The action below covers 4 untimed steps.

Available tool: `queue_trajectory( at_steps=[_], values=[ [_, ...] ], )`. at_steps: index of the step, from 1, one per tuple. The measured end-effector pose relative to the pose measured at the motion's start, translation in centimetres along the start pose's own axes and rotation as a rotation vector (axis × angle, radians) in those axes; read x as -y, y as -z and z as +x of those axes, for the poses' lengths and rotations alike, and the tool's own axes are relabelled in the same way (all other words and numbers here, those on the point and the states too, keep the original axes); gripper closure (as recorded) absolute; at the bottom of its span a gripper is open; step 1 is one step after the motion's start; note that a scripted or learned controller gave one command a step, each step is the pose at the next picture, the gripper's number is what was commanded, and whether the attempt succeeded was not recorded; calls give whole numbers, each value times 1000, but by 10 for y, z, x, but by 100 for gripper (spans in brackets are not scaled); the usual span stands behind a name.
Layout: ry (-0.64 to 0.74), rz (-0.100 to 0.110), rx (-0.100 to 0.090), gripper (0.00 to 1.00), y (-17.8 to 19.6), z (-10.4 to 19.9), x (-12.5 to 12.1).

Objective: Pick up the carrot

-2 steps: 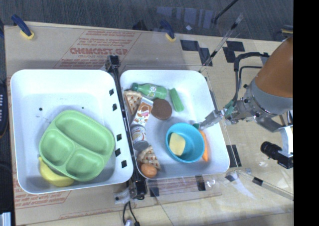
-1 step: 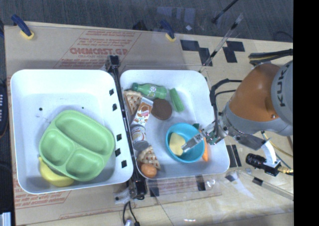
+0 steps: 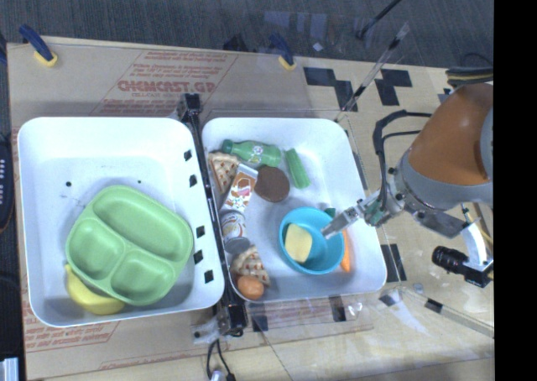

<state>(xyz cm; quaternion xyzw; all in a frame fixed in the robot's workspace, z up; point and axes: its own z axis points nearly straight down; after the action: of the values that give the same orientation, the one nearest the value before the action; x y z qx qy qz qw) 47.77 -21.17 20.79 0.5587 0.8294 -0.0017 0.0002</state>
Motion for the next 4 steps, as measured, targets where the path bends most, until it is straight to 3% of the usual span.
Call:
queue_trajectory(
  at_steps=[1,2,3,4],
  values=[
    [-63,-8,-4,0,-102,2,-5],
    [98,-6,0,0,-107,-1,-3],
    [10,-1,-1,0,-44,0,0],
    [-93,-4,-9,0,-104,2,-8]
  ],
)
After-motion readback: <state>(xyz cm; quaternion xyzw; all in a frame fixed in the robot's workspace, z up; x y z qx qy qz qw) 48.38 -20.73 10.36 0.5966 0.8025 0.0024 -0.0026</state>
